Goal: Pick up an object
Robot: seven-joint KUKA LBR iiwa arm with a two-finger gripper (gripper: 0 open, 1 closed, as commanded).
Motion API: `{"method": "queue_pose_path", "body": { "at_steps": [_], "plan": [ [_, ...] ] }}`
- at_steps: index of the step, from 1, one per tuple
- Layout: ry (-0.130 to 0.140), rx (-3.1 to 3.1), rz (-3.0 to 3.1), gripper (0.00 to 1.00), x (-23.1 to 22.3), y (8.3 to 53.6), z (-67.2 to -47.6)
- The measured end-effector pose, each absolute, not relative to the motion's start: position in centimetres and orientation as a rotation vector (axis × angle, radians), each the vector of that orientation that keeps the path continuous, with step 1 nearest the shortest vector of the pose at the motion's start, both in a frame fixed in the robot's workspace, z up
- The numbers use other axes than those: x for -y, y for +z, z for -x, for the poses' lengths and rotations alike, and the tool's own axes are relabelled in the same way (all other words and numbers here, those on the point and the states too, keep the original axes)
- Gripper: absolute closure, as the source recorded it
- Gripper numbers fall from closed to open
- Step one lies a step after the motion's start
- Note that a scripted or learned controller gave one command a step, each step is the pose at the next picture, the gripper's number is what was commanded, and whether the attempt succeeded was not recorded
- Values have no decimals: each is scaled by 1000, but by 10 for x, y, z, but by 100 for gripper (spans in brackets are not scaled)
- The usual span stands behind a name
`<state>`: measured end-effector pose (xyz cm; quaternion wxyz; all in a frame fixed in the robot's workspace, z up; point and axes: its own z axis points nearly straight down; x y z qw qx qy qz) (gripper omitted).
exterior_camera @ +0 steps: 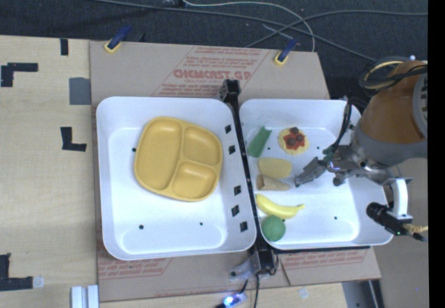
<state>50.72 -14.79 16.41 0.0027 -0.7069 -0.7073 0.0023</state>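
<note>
— How many bins do we count on the table?
— We count two white bins: the left bin (115,160) and the right bin (348,227).
— And in the left?
— We see one yellow divided plate (178,158).
— In the right?
— We count five small things: one green stick (259,141), one round pastry with red topping (293,140), one pale yellow wedge (274,173), one banana (279,206), one green ball (274,229).
— Clips on the cardboard?
— We count two, one (118,37) and another (286,51).
</note>
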Motion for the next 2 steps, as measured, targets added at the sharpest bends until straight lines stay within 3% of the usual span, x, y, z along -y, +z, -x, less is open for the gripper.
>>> {"method": "queue_pose_path", "body": {
  "at_steps": [1,2],
  "plan": [
    [6,2219,2217,0,146,120,-505],
    [3,2221,2216,100,145,133,-506]
  ]
}}
